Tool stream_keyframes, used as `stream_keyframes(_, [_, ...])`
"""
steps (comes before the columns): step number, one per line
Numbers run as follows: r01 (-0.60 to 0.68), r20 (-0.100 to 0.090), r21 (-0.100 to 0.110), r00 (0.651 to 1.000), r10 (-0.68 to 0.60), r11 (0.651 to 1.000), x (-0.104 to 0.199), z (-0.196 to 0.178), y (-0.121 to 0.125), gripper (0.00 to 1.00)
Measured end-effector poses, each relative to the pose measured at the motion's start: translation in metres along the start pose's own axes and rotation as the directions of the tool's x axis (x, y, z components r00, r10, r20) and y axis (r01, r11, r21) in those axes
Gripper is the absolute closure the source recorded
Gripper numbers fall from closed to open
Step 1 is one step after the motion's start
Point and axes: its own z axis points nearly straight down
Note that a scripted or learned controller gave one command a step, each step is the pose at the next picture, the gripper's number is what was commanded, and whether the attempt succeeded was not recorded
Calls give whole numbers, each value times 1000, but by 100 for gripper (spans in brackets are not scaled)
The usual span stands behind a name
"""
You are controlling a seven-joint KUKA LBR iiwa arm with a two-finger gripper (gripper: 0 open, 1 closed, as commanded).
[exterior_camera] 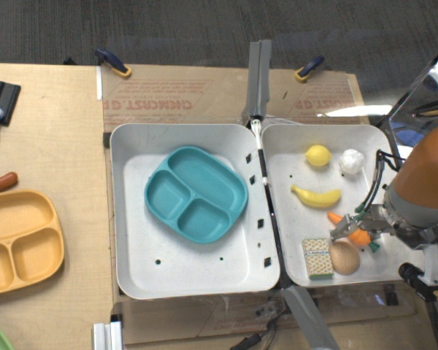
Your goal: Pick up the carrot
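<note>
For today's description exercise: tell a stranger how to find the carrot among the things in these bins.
Start at the right bin, the one without the teal plate. Near its right front, under the gripper, lies the carrot, just below the banana and above the brown egg. It is the one orange thing there; its neighbours are yellow, white or brown.

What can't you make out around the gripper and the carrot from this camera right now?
- Carrot: mostly covered by the gripper; its full length is hidden.
- Finger state: too small and cluttered to read.
- Grasp: contact cannot be judged.
- Brown egg-shaped item: too blurred to name.
- Arm: cut off by the right edge.
</note>
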Motion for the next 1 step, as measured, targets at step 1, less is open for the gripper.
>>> stream_keyframes(1, [-3,0,-1,1000,3,1000,-1,-9,0,100])
